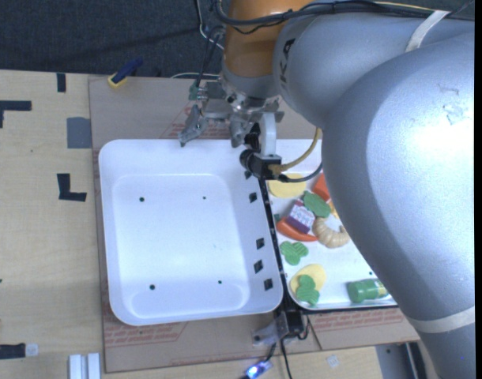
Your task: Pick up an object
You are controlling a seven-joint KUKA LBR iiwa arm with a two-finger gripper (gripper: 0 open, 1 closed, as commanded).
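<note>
My gripper point(215, 134) hangs over the far rim of the left white bin point(114, 212), under the orange wrist band. Its two fingers stand apart, open, with nothing between them. The right bin point(336, 305) holds several toy foods, and the big grey arm hides much of it. I can see a yellow piece point(286, 188), a purple striped item point(302, 215) on an orange piece point(290, 230), a tan croissant point(333, 234), a green broccoli point(293, 251), a yellow piece with green on it point(307, 283) and a green bottle point(366, 290). The gripper is up and to the left of all these.
Both bins rest on a brown cardboard sheet point(138, 109) on the pale bench. A blue and yellow item point(125, 73) lies at the sheet's far edge. Black clips point(261, 243) line the divide between the bins.
</note>
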